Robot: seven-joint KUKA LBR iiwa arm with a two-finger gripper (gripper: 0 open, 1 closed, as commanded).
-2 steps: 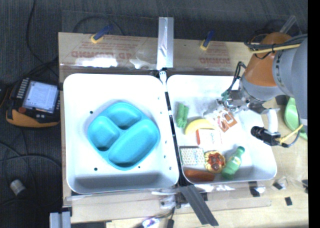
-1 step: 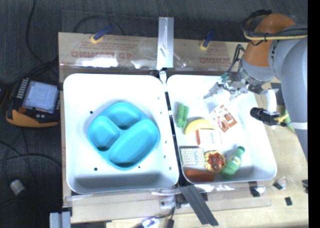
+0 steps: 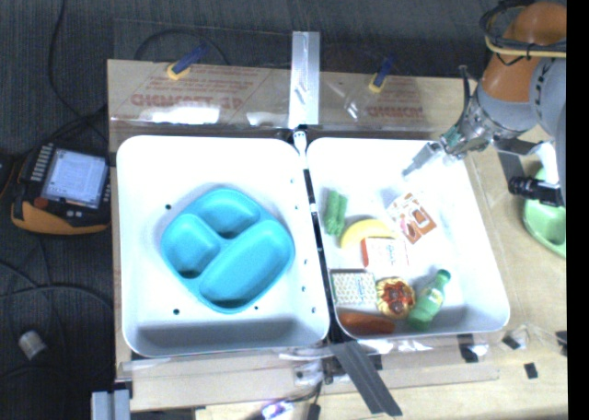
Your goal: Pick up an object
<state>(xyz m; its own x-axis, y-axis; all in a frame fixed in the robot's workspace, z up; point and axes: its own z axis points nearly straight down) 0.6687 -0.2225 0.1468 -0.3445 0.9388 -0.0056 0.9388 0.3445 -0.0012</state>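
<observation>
Gripper (image 3: 416, 162) over right bin (image 3: 460, 215), two bins, one blue tray (image 3: 227, 248)

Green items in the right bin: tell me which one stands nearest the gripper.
The flat green vegetable piece at the right white bin's left wall. It lies farther up than the green plastic bottle at the bottom, so closer to the gripper.

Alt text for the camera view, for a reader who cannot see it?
The gripper hovers at the right bin's upper area, above small groceries: a green bottle, banana and boxes. The left bin holds a blue divided tray.
</observation>
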